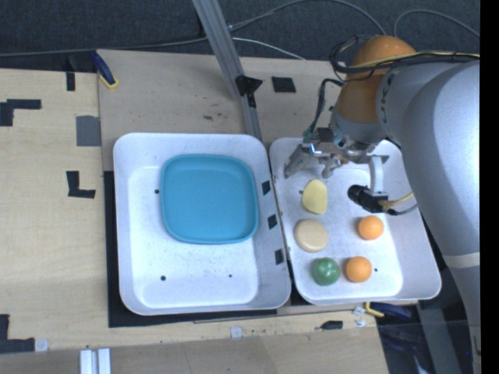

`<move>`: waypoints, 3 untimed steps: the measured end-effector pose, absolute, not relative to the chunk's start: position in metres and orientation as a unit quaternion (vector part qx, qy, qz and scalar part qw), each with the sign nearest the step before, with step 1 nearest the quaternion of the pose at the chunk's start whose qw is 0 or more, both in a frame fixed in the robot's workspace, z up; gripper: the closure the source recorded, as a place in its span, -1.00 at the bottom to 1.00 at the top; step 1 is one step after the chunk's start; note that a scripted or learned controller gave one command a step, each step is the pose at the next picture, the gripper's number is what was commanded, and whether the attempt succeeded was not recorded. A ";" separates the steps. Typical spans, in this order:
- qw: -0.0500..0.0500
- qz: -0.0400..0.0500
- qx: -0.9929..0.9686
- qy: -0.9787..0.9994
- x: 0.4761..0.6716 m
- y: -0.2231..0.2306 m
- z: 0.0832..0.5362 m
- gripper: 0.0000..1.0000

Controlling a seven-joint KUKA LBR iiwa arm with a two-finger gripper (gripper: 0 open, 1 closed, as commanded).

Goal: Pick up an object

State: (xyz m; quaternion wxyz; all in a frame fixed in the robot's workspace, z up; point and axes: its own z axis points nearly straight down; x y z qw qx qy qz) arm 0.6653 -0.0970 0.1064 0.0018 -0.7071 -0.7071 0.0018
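Observation:
The right bin (413,283) holds several small objects. A pale yellow piece (315,196) lies near its far left, and a beige round piece (311,234) sits just in front of it. A green ball (326,270) and an orange ball (359,269) rest near the front wall. A second orange ball (370,227) sits further right. My gripper (312,167) hangs at the far end of this bin, just behind the pale yellow piece. It is open, its fingers spread, with nothing between them.
The left bin (140,271) holds a blue square plate (209,198). A slanted grey metal bar (226,49) runs down to the gap between the bins. The arm's bulky grey body (448,139) overhangs the right bin's right side, with a black fitting (365,197) below the wrist.

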 end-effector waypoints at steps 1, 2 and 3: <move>0.000 0.000 -0.707 -0.707 0.665 -0.097 0.088 -1.00; 0.000 0.000 -0.707 -0.707 0.666 -0.097 0.099 1.00; -0.002 -0.002 -0.707 -0.707 0.668 -0.094 0.162 1.00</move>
